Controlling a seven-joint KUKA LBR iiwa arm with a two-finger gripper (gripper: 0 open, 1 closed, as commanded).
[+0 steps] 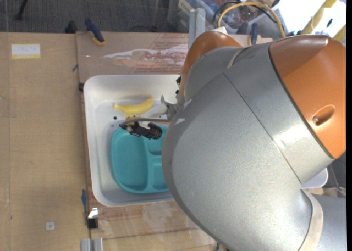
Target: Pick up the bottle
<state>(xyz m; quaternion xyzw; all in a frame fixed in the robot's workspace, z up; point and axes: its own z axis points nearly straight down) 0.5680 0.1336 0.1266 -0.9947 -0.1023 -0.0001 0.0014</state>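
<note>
From where I stood, the pick looked unfinished: nothing I could see was lifted clear of the left white bin (91, 134). I could not make out any bottle for certain; the arm (253, 145) hid the right part of that bin and most of the bench to the right. In the open part lay a banana (135, 106) toward the far wall, a teal divided tray (132, 162) nearer, and a small dark object (144, 130) at the tray's far edge, too small to name. The arm reached in from the right, its grey bulk and orange band (313, 90) looming. Whether the claw was open or closed, I could not tell.
</note>
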